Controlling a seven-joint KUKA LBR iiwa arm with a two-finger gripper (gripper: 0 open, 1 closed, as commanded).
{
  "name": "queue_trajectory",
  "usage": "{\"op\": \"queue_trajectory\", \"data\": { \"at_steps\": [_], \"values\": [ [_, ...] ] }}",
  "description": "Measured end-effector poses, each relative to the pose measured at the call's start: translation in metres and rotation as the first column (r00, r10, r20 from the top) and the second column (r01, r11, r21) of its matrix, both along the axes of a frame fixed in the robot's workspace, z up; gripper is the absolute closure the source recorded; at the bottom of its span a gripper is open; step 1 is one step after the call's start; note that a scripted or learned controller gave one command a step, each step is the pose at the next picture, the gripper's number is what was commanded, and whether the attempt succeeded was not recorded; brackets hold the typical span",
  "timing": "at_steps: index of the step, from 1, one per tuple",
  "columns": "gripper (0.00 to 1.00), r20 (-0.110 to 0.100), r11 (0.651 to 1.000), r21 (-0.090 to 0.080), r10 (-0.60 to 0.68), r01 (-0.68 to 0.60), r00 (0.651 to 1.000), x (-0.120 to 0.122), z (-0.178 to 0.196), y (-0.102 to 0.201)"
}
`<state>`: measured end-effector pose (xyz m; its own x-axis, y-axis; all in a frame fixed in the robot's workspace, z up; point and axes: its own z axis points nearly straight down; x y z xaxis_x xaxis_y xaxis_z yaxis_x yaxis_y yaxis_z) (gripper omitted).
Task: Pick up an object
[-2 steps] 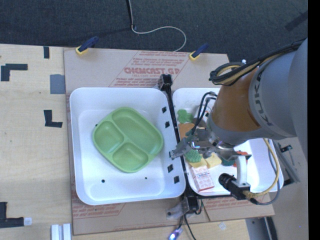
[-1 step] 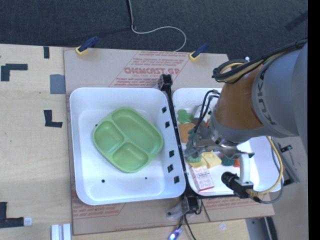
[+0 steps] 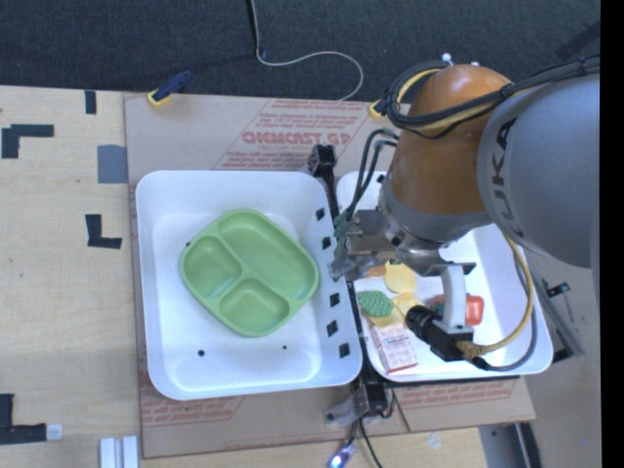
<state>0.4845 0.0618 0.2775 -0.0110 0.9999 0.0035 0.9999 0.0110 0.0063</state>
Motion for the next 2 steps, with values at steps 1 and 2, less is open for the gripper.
{"op": "queue_trajectory", "data": {
  "at_steps": [1, 2],
  "values": [
    [1.0, -0.003, 1.0, -0.002, -0.006, 0.006, 1.0, -0.001, 0.056, 0.014],
    [1.0, -0.008, 1.0, -0.005, -0.01, 0.01, 1.0, -0.001, 0.056, 0.002]
  ]
}}
